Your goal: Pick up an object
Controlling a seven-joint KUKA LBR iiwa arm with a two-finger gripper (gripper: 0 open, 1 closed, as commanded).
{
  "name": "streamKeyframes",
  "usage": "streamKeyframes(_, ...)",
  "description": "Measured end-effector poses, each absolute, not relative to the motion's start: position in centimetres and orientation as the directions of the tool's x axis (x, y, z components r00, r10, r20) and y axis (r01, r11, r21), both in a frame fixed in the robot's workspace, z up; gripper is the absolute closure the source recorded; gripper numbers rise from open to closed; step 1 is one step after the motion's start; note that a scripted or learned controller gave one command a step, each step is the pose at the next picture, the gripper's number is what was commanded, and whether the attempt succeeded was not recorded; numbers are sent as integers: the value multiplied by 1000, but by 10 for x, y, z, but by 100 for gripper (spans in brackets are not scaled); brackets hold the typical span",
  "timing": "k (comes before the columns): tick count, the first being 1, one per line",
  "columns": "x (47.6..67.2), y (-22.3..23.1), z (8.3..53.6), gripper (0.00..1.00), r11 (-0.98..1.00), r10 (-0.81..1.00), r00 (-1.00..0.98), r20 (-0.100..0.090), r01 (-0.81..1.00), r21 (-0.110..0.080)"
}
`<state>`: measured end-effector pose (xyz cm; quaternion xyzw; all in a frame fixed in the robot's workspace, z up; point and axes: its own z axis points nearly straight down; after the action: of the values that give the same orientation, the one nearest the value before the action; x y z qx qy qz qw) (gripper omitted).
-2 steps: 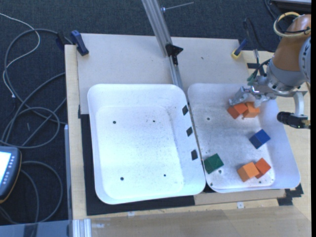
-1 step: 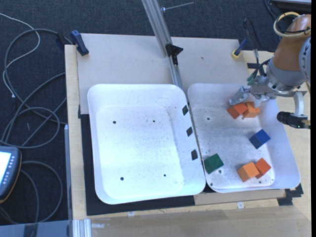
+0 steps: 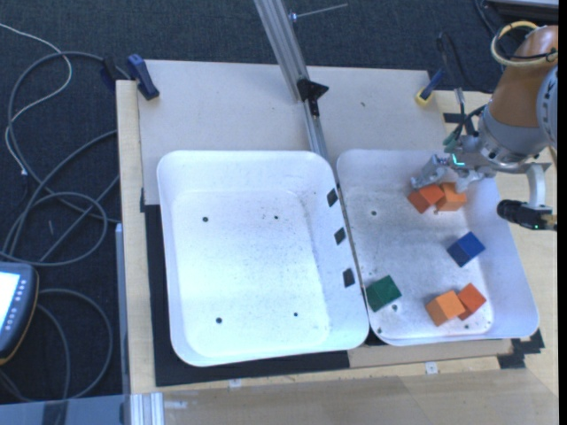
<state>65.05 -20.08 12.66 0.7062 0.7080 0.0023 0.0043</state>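
My gripper [image 3: 440,173] hangs over the upper right part of the right bin [image 3: 390,228], at the end of the grey arm with the orange band. Directly below it sit two orange blocks, one [image 3: 426,197] to the left and one [image 3: 452,200] to the right, touching each other. The gripper's tip meets their top edge, and I cannot see whether it grips either block. Lower in the same bin lie a blue block [image 3: 466,248], a green block [image 3: 383,292] near the front left corner, and an orange pair [image 3: 446,307] at the front right.
The left bin [image 3: 177,237] lies beside the right one, with dark clips along their shared wall. A slanted metal pole [image 3: 283,38] rises from behind the bins. Blue clamps [image 3: 142,75] hold the board at the back. Cables lie on the floor at the left.
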Motion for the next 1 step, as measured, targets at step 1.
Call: streamKeyframes(1,651,-201,127,0,3,1000,-3,-3,1000,9)
